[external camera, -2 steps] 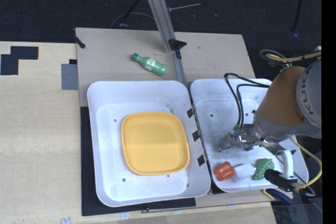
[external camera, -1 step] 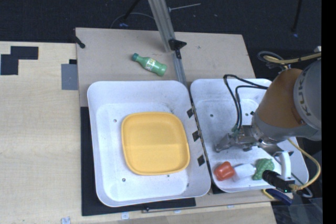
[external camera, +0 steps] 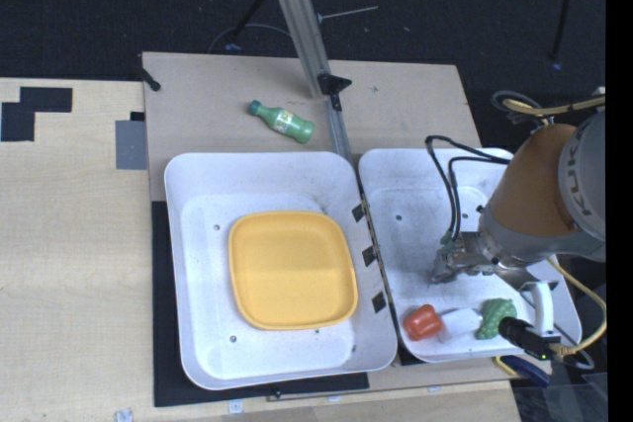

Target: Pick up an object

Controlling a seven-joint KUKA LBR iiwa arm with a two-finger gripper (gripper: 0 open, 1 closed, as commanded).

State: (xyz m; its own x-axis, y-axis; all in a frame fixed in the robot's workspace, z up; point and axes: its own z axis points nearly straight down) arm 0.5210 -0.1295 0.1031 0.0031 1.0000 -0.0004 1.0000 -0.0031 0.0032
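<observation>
On the left side of the bench sits a white bin (external camera: 188,212) with a big yellow plate (external camera: 293,269) lying flat in the middle of it. The plate is square with round corners. Behind this bin, on the brown board, a small green bottle (external camera: 282,121) lies on its side. A silver metal bar (external camera: 307,25) leans up from the board close to the bottle and points toward the back. Next comes the right white bin (external camera: 406,203), which touches the left bin along one edge. Near the front of this bin lies a little red toy that looks like a pepper or a tomato (external camera: 423,321). A bit farther right, also near the front, lies a green toy (external camera: 493,319); I cannot tell what it is. The two toys are near each other but not touching. The gripper (external camera: 450,264) is low in the right bin, just behind the red toy and apart from it. I cannot tell from here how the hand is set, and nothing shows clearly in it. The grey arm with its orange band (external camera: 539,188) comes in over the right side of the bin, with black cables (external camera: 450,178) looping beside it.
</observation>
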